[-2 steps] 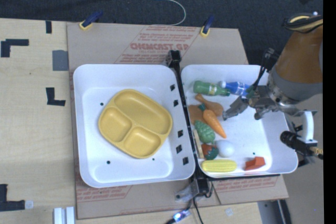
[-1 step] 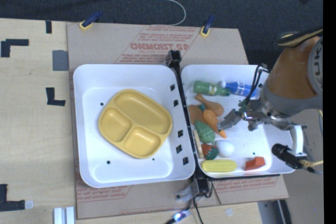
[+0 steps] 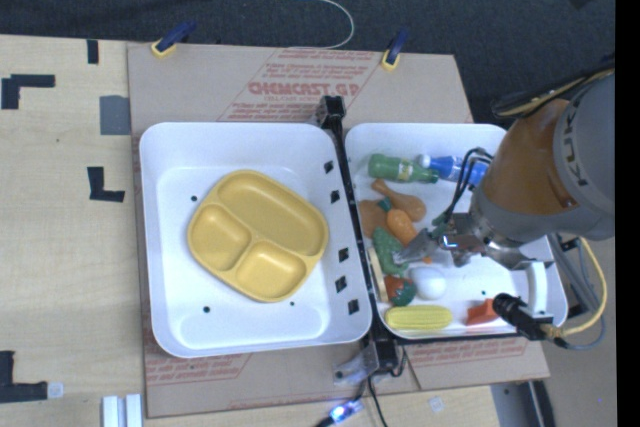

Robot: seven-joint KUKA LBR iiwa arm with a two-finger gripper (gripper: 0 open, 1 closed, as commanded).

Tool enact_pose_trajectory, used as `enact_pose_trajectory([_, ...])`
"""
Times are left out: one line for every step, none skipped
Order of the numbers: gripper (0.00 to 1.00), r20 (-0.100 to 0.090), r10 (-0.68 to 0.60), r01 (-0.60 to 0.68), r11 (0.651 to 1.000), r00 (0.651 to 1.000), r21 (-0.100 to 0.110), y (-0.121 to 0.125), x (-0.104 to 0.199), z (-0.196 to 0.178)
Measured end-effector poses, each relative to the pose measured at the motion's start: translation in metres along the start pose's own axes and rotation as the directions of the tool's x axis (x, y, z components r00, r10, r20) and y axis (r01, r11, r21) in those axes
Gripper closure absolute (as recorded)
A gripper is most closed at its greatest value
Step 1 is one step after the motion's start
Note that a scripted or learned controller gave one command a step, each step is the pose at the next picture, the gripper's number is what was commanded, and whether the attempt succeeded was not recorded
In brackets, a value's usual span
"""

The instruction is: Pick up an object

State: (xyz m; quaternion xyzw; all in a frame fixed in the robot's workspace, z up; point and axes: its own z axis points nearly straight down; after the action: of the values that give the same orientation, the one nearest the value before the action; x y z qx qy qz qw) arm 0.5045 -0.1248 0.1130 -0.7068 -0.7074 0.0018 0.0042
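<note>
Small toy foods [image 3: 402, 215] heaped in right bin, left side

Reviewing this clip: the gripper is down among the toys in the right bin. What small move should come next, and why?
Probably a short, straight descent. The gripper sits low in the right bin, over the tight cluster of toy food, close above the white egg and the green vegetable. Nothing shows between its fingers, so a small drop onto one piece seems needed before closing.
</note>
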Motion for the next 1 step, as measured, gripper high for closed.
enact_pose_trajectory([0.00, -0.002, -0.003, 0.003, 1.000, 1.000, -0.016, 0.0048, 0.0011, 0.0079])
